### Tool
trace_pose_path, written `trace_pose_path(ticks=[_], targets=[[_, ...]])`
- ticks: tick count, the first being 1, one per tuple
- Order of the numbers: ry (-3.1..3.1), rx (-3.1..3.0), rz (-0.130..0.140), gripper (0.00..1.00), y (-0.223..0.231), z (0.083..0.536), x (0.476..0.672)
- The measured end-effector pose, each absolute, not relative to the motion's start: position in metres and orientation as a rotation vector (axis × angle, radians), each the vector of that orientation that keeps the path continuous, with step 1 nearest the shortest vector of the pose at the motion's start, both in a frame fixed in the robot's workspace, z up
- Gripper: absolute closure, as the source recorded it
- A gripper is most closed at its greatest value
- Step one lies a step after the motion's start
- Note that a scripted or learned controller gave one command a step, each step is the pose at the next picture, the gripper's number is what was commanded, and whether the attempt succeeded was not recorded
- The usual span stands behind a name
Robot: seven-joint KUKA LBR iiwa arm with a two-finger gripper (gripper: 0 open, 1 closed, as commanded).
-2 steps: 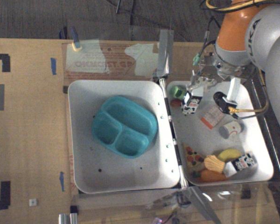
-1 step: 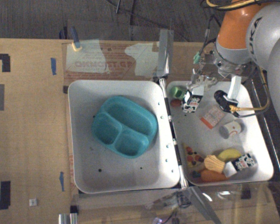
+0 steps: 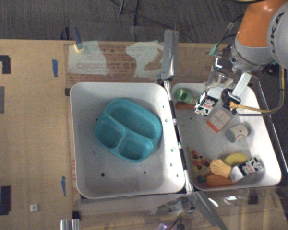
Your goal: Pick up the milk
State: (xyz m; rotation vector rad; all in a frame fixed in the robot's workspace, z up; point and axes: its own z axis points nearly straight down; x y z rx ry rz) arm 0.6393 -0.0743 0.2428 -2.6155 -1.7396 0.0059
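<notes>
A small white milk carton with black cow patches [image 3: 206, 104] hangs tilted near the back left of the right bin [image 3: 268, 143]. Its top sits between the fingertips of my gripper [image 3: 211, 94], which is shut on it. The arm comes down from the upper right, its orange band above the wrist. A second cow-patterned carton [image 3: 252, 166] lies at the front right of the same bin.
The right bin also holds a green item [image 3: 185, 96], a red-and-white packet [image 3: 219, 120], a grey cup [image 3: 236, 132], a pizza slice [image 3: 198, 161], a yellow piece [image 3: 236, 158] and a carrot [image 3: 218, 180]. A teal divided plate [image 3: 128, 128] lies in the left bin [image 3: 86, 166].
</notes>
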Motion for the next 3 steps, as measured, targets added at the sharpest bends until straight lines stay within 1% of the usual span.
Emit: trace_pose_path(ticks=[1, 2, 3], targets=[[-1.599, -2.704, 0.007, 1.00, -0.074, 0.288, 0.627], [-1.658, -2.663, 0.010, 1.00, -0.124, 0.266, 0.549], [-2.463, -1.942, 0.003, 1.00, -0.178, 0.260, 0.550]])
